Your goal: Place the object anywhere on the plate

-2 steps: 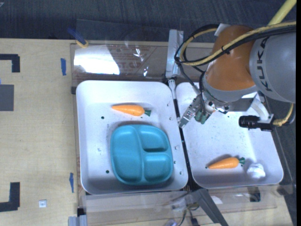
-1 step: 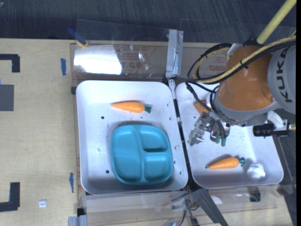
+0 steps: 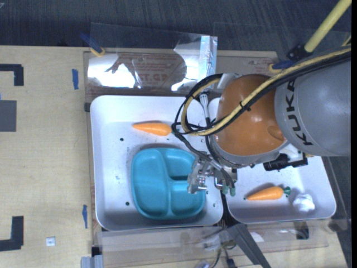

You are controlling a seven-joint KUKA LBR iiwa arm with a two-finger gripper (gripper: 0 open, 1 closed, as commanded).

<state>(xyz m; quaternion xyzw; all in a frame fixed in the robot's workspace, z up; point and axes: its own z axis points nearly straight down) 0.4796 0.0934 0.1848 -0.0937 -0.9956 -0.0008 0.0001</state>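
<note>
Gripper (image 3: pixel 202 178): over the plate's right edge; grip state cannot be told.
Plate (image 3: pixel 159 191): blue, in the left bin (image 3: pixel 106 149).
Carrots: one (image 3: pixel 152 128) above the plate, another (image 3: pixel 265 194) in the right bin (image 3: pixel 323 205).

One fixed overhead camera looks slantwise down on both bins (image 3: pixel 106 166)

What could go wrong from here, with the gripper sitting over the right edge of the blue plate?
1. The gripper hangs at the blue plate's right edge, near the bin wall; a descent there may clip the rim or tip the plate.
2. One carrot lies above the plate, another carrot in the right bin; neither is on the plate, so the place may have failed.
</note>
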